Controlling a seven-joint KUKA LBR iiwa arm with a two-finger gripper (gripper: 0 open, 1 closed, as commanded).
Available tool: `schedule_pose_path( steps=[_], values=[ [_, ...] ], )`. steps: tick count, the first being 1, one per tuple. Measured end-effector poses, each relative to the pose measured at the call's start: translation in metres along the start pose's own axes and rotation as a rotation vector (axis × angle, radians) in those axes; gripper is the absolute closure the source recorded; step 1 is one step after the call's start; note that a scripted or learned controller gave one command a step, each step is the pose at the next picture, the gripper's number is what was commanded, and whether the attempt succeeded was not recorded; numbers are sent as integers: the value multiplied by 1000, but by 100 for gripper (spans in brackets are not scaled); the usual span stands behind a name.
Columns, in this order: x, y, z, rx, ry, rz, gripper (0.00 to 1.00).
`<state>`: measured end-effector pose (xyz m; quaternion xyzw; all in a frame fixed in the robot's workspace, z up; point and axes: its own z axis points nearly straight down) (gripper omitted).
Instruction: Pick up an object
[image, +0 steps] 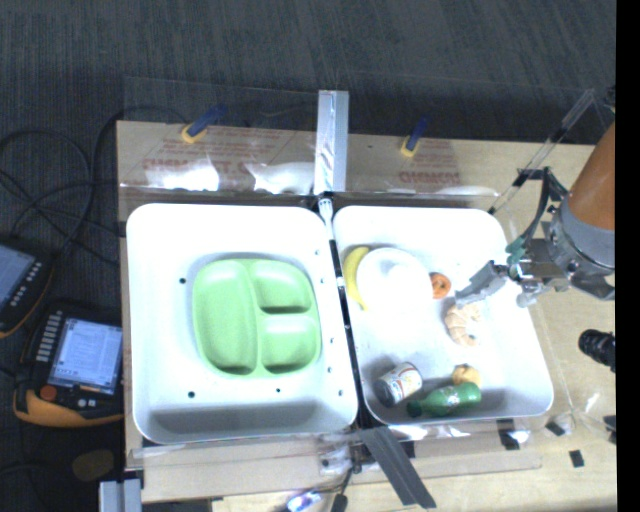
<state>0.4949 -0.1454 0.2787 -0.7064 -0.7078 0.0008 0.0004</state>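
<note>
In the right bin (520, 345) lie several small objects. A yellow banana (353, 275) rests against a white round dish (392, 280) at the bin's back left. A small orange piece (440, 285) sits to the right of the dish, and a beige lumpy piece (462, 320) lies just below it. A tin can (402, 383), a green bottle (445, 400) and a small yellow-brown piece (465, 375) are at the front. My gripper (497, 278) hangs over the bin's right side, just above and to the right of the beige piece, with nothing seen in it.
The left bin (160, 300) holds a green divided tray (258, 315). A metal divider post (331, 140) stands behind the bins. Clear plastic bags lie at the back of the bench. Electronic devices and cables sit off the bench on the left.
</note>
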Motion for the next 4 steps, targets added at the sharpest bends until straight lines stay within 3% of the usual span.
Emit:
schedule_pose_path(
  steps=[1, 2, 3, 4],
  values=[
    [-52, -11, 105, 1, 1, -75, 0],
    [-12, 22, 112, 3, 2, 221, 0],
    [-12, 22, 112, 2, 1, 221, 0],
    [12, 27, 95, 0, 0, -64, 0]
  ],
)
